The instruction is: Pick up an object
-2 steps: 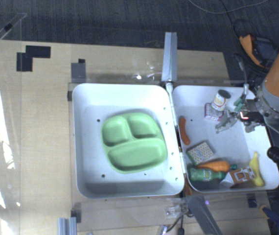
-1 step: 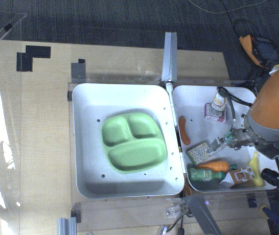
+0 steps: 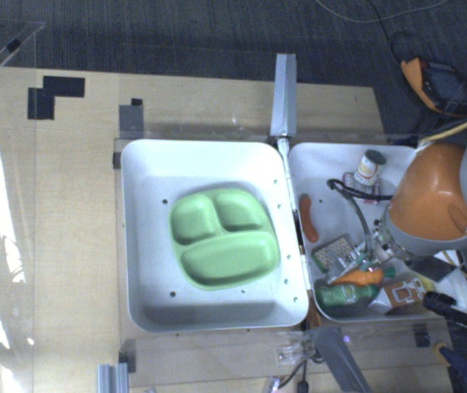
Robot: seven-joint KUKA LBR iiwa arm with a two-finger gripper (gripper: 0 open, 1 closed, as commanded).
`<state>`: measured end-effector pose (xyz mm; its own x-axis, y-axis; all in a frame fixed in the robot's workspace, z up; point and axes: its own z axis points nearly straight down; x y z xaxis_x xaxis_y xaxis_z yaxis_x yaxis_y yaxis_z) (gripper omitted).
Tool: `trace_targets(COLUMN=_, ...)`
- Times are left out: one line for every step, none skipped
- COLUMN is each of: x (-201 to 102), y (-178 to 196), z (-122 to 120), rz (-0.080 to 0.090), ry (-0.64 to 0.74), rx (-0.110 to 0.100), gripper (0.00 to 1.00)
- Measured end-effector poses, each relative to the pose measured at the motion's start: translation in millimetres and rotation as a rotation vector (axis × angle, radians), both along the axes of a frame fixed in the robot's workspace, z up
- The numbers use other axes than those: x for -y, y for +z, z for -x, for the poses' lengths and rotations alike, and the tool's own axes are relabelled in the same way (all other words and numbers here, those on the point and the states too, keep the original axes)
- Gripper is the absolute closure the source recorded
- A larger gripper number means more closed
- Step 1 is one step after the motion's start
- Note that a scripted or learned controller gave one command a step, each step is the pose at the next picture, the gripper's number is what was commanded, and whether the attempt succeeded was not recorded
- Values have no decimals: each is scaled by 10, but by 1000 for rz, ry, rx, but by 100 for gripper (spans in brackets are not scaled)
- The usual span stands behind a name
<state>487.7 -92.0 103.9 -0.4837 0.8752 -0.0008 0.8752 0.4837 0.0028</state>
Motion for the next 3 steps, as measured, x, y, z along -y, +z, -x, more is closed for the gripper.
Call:
trace_targets(x=182, y=-126, z=-643, rz=1, ry=12, rx=7, gripper=0)
trace_targets(x=173, y=-20, z=-656, rz=1, ry=13, rx=11, gripper=100)
trace_targets(x=-384, y=830, z=-1409, rz=1, ry=-40, rx=6, gripper=100)
